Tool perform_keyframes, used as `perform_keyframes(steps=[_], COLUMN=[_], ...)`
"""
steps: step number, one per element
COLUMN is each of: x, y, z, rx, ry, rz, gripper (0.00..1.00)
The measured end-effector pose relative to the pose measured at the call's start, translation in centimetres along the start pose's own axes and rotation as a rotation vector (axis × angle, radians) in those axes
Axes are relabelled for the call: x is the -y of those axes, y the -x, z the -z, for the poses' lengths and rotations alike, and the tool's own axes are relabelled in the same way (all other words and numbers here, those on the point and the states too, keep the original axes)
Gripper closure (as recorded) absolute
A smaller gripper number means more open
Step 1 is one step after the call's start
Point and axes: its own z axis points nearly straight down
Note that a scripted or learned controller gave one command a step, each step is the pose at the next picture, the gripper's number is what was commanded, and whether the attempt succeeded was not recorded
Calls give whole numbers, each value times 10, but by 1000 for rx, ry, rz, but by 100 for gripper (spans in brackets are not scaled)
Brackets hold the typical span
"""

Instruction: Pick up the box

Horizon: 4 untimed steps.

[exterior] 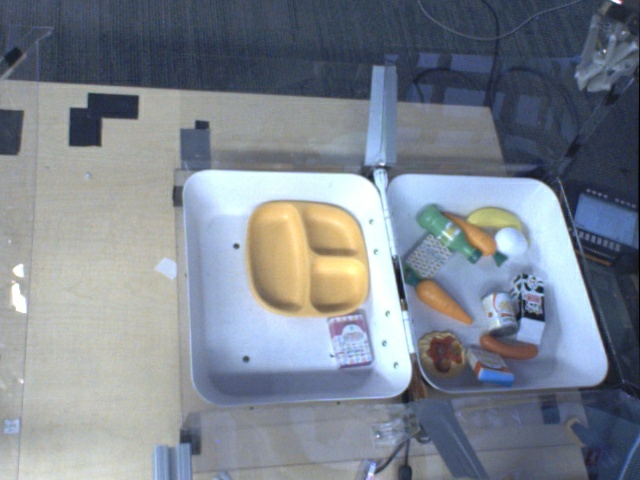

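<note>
Camera view, both bins on the wooden bench (90,298). Left bin (215,298): one yellow compartment tray (305,258), three sections, lying upper centre; one small box (350,340) with red and white print, flat on the bin floor just below the tray's lower right corner, near the bin's right wall. Right bin (565,228): green bottle (448,234) at upper left, tilted; carrot (472,233) beside it; banana (494,217) at the top; white egg (510,241) just under the banana; silvery grater-like piece (428,258) below the bottle; second carrot (441,301) mid-left; small can (499,312); black-and-white milk carton (529,301) right of the can; sausage (509,347) below it; small plate of food (443,352) at lower left. Grey metal upright (381,118) above the seam between bins. Gripper: state impossible to tell from here.
</note>
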Motion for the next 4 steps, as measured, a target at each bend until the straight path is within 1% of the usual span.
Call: perform_keyframes(steps=[4], x=[-6], y=[-12], z=[41], rx=[6], ry=[11], rz=[38], gripper=[100])
